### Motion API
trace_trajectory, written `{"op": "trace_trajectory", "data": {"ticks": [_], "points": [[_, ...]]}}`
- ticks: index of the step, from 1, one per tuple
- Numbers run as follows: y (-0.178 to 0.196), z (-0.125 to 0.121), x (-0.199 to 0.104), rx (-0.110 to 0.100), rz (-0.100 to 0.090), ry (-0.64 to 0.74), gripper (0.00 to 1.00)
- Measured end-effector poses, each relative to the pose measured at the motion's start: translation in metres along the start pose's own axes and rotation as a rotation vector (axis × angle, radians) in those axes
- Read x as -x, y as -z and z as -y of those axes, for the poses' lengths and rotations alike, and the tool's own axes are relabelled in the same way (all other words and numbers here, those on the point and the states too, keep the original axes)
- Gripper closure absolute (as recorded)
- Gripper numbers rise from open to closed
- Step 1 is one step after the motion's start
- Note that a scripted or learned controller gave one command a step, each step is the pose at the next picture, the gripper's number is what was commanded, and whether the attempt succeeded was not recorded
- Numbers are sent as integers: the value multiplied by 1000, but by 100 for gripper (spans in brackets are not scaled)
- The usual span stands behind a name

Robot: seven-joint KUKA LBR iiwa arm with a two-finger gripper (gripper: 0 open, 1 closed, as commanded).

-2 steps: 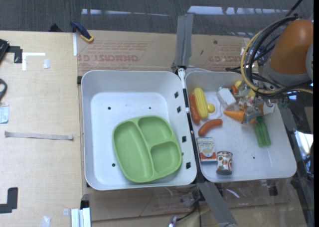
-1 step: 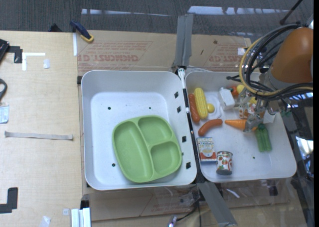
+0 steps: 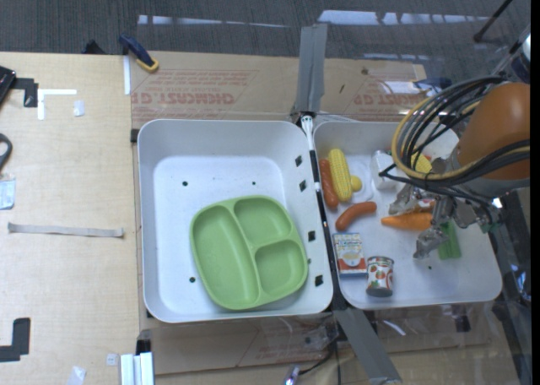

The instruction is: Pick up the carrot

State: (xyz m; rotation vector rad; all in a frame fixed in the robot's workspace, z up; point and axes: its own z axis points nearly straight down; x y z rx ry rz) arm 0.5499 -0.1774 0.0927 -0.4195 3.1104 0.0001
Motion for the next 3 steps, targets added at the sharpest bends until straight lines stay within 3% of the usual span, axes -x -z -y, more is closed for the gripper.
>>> {"op": "trace_trajectory", "data": {"ticks": [1,2,3], "points": [[0,40,-17,-2,3,84,0],[0,10,-66,0,0,50,0],[0,25,-74,-1,1,215,0]]}}
